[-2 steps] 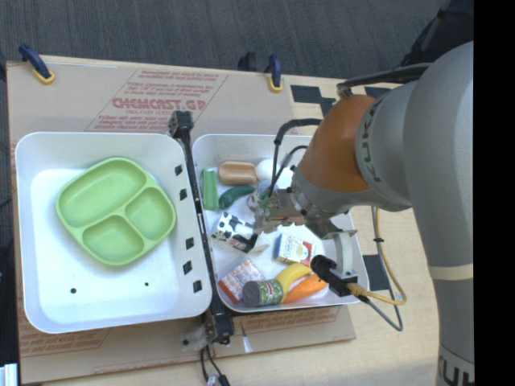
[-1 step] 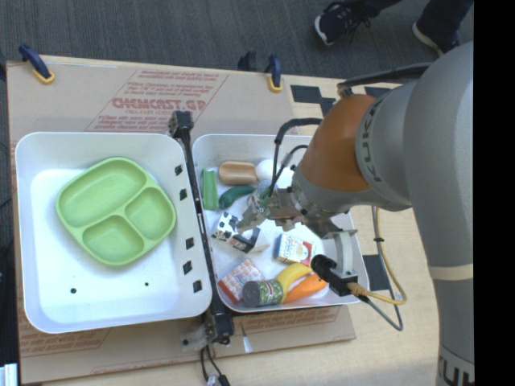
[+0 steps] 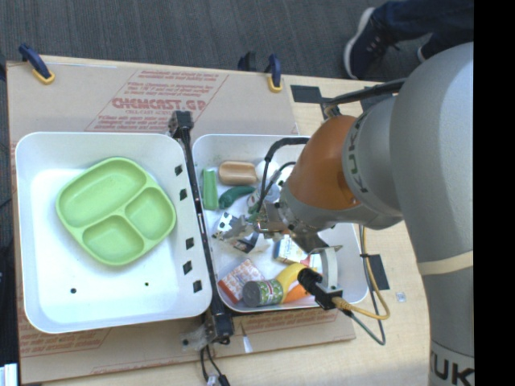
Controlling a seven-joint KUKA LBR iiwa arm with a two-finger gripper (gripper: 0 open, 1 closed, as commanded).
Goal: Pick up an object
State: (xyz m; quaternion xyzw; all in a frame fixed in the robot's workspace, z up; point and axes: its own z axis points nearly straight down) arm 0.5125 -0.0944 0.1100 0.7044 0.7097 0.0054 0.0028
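The grey arm (image 3: 434,215) reaches in from 3 o'clock. Its thick body covers the right edge of the right bin (image 3: 235,144), and it bends down so that the orange band (image 3: 322,167) sits over the bin's middle. The gripper (image 3: 235,232) is low in the clutter at the bin's centre. I cannot tell whether it is apart, together or clamped on anything, because the wrist hides part of it. Just beside it is a small black-and-white thing (image 3: 228,221), too blurred to name.

All the things to pick lie in this bin. Nearest, at 6 o'clock of the gripper, a can (image 3: 262,293) lies on its side, between a red-and-white packet (image 3: 239,277) and a yellow piece (image 3: 290,278). A small box (image 3: 287,252) at 4 o'clock is half hidden by the wrist. Farther, at 11 o'clock, lie a green stick (image 3: 210,188), a dark green piece (image 3: 236,196) and a tan roll (image 3: 237,171).

The left bin (image 3: 48,296), at 9 o'clock, holds a green divided plate (image 3: 117,209).
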